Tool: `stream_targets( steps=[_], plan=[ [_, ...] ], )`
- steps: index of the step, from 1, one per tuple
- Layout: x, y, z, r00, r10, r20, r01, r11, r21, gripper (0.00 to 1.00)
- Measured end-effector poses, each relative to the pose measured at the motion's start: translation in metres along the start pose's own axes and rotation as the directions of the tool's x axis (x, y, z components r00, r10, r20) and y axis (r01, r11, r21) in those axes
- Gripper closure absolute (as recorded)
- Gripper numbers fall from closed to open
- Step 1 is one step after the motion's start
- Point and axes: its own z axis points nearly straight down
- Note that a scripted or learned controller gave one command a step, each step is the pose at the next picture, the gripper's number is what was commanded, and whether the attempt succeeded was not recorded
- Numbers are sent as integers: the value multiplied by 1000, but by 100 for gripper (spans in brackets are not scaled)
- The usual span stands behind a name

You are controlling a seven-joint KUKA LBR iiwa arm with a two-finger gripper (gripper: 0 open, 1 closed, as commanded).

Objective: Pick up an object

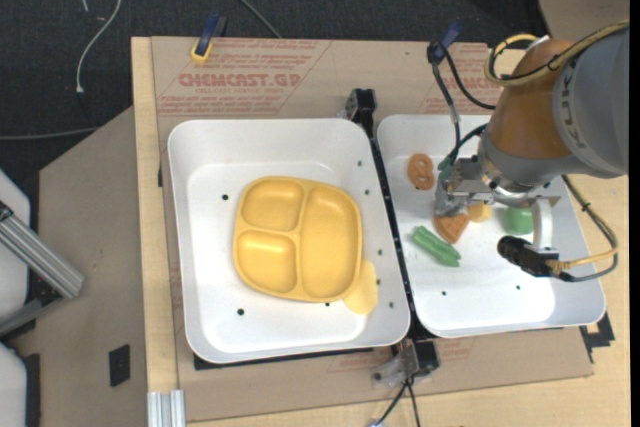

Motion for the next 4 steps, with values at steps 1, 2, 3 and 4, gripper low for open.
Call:
stream_targets(
  steps=[1, 2, 3, 4],
  plan=[
    [1, 1, -64, 1000, -3, -4, 3, 1000, 6, 100],
    [3, 0, -129, 1000, -4, -4, 4, 1000, 4, 100],
    [3, 1, -146, 1000, -3, -4, 3, 1000, 9, 100],
    [57, 3, -151, 1000, -8, -6, 8, 1000, 10, 100]
  ],
)
